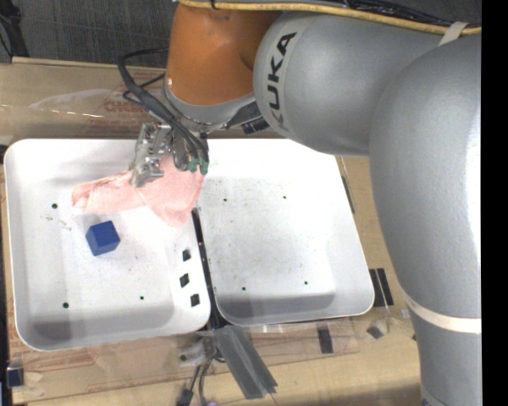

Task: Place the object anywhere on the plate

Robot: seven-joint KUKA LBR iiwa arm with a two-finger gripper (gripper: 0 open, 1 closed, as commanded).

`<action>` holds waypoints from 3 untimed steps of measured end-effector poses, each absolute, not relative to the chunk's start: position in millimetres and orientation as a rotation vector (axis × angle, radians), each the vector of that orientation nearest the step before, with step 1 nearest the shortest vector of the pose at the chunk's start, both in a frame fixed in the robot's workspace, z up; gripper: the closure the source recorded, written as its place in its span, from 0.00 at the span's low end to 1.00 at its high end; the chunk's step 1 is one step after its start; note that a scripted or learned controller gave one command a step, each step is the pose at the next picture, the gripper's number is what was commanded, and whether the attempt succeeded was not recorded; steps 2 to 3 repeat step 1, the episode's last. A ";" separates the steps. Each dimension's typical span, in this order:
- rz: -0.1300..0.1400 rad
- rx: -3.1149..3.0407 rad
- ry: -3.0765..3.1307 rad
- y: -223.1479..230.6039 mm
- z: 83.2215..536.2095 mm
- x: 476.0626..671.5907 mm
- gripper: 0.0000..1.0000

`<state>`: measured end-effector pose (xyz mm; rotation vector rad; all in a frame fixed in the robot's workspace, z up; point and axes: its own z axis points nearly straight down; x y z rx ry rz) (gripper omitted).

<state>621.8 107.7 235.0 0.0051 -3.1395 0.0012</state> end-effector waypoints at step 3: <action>0.001 0.005 -3.140 107.6 235.1 622.0 0.00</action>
